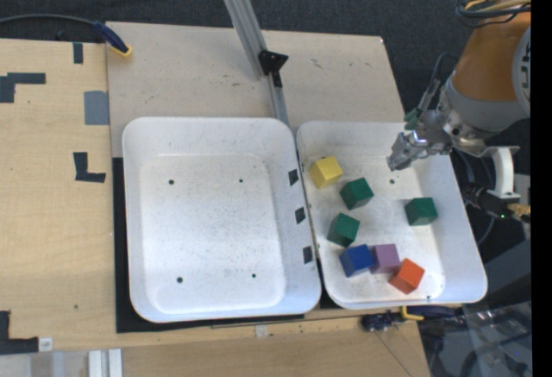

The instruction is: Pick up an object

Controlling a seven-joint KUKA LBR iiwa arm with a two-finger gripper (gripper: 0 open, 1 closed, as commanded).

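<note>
Two white bins side by side on wooden bench [198,73]; left bin [147,194], right bin [448,237] with all the blocks. Yellow cube [325,171] at far-left of right bin, close to the divider. Three green cubes: one [356,192] just right and near of yellow, one [343,229] nearer still, one [421,210] apart toward right wall. Near row: blue cube [355,260], purple cube [385,256] touching its right side, orange cube [407,275] just beside purple at near-right. Gripper [402,154] above far-right part of right bin, above bare floor, nothing between fingers; claw width: cannot tell, too small and blurred. Orange-banded arm [492,65] entering from right. Grey metal rail [241,13] slanting across far side of bench. Blue-and-yellow clamp [112,37] at far-left of board.
</note>
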